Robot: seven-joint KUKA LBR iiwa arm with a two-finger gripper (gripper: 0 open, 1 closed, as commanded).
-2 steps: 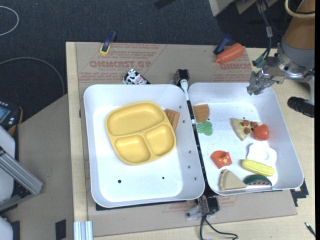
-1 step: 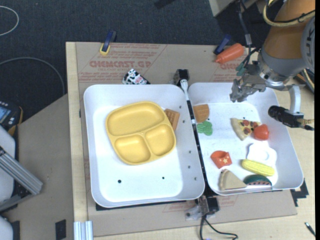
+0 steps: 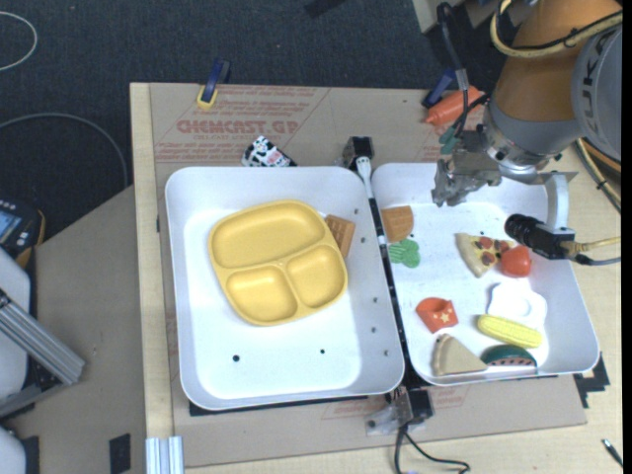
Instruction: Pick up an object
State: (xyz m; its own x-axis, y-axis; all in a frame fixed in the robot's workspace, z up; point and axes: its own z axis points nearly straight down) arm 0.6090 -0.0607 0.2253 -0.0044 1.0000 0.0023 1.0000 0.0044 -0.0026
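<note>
The counter (image 3: 148,265) carries two white bins side by side. The left bin (image 3: 197,344) holds a yellow tray (image 3: 278,262) with three compartments, set at a tilt, and a small tan wedge (image 3: 342,232) pokes out from under the tray's right edge, near the divide between the bins.

Just across that divide, in the right bin (image 3: 573,314), an orange-brown block (image 3: 398,222) sits with a green piece (image 3: 404,254) touching its lower side. Below them lies a red cup (image 3: 436,314) (it has a small yellow mark on it), and below that a tan slice (image 3: 456,355) near the bin's front wall.

The hand (image 3: 451,194) hangs over the back of the right bin, above bare white floor, with dark fingers pointing down. Nothing shows between them; how far apart they stand I cannot tell from this angle.

To the right and toward the front of the hand lies a pizza slice (image 3: 480,253), with a red tomato (image 3: 515,261) touching its right side. Further forward are a white piece (image 3: 517,304), a yellow corn cob (image 3: 510,331) and a watermelon slice (image 3: 509,357). All these toys lie apart from the hand; the block and the pizza slice are nearest it.
</note>
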